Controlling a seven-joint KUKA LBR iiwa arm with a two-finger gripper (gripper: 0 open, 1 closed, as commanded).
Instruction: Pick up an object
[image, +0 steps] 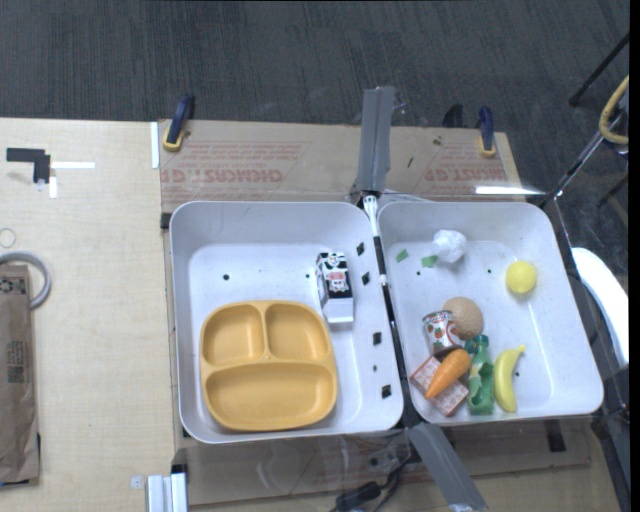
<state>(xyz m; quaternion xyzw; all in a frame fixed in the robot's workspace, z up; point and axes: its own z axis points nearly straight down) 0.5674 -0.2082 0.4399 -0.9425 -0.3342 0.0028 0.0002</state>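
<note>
We look down on two shallow white bins set side by side on the tabletop (90, 200), their inner walls meeting along a central seam. The left bin (190, 260) carries a yellow divided plate (268, 363) lying flat toward its near side, and just beyond the plate's far right corner a small black-and-white carton (335, 285) lies close to the seam.

The right bin (560, 300) carries the candidates for a pick. A crumpled white wad (447, 244) sits near the far wall, and a lemon (520, 277) rests well apart from everything, toward the right wall. The remaining things crowd together at the near side: a brown rounded item (463, 316) touching a small printed can (438, 328), an orange carrot (449, 371) lying across a flat printed packet (432, 377), a green piece (480, 380) beside it, and a banana (507, 377) curving along the cluster's right edge.

We judge the grasp has not begun, with every object resting on a bin floor. We cannot tell the state of the fingers.

The lemon looks like the easiest target to us, since clear floor surrounds it, though its round form may roll away. The crowded items would likely jostle one another under a descending grasp.
</note>
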